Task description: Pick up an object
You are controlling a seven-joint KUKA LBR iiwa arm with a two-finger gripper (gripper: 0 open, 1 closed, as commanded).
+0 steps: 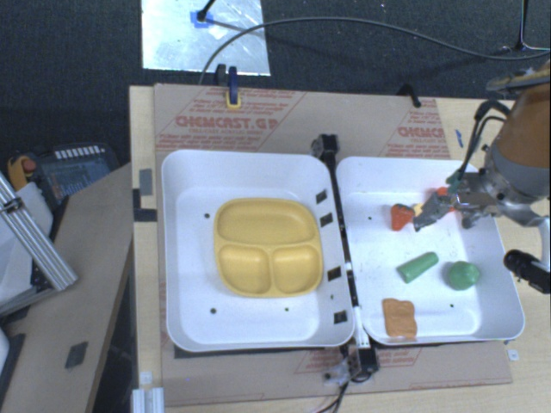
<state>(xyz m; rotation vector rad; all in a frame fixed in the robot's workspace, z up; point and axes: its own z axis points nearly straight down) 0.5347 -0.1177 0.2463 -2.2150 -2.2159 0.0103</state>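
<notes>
In the right bin (495, 317) lie a red-orange piece (401, 217), a green cylinder (417, 267), a green round object (463, 274) and a tan-orange slab (399, 317). My gripper (448, 219) hangs over the upper right part of that bin, just right of the red-orange piece. It is open, its two dark fingers spread apart with nothing between them. The left finger (427, 217) sits close beside the red-orange piece; I cannot tell whether they touch. The green cylinder and round object lie below the gripper, apart from it.
The left bin (185, 308) holds a yellow divided tray (265, 246). A black divider (337, 231) runs between the bins. The arm's grey body and orange band (525, 140) loom over the right bin's far right side. A black cable crosses the dark floor behind.
</notes>
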